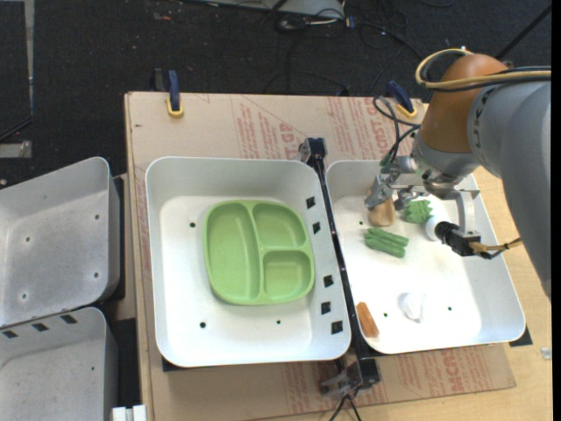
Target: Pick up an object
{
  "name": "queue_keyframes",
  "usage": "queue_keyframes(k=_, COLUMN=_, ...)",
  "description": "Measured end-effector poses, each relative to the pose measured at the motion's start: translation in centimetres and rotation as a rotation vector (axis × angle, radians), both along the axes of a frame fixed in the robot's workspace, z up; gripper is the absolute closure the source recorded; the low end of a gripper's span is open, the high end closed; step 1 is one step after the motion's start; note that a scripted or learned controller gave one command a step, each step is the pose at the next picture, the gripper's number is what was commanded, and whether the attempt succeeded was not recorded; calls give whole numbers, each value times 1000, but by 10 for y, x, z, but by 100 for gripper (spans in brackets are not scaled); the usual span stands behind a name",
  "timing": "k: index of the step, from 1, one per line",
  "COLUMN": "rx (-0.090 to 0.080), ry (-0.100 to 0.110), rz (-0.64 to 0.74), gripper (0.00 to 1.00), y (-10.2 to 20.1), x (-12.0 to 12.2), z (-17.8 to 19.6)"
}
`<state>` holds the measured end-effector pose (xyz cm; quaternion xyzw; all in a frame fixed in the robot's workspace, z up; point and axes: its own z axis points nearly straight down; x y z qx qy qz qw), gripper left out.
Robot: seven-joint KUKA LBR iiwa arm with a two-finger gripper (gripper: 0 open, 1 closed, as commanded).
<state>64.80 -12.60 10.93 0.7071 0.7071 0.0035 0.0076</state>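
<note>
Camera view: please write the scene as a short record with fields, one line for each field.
bins: two shallow white bins side by side, left bin and right bin
left bin holds: green divided plate
right bin holds: green bean-like piece, green leafy piece, tan piece, small white piece, orange-brown piece near the front left corner
arm: reaches in from the right, over the back of the right bin
pincer: low, just above the tan piece
pincer holding anything: cannot tell
</note>
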Motion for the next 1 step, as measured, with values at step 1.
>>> queue_keyframes(k=1, rx=5, ry=11, rz=2, gripper=100, y=2, x=4, z=43)
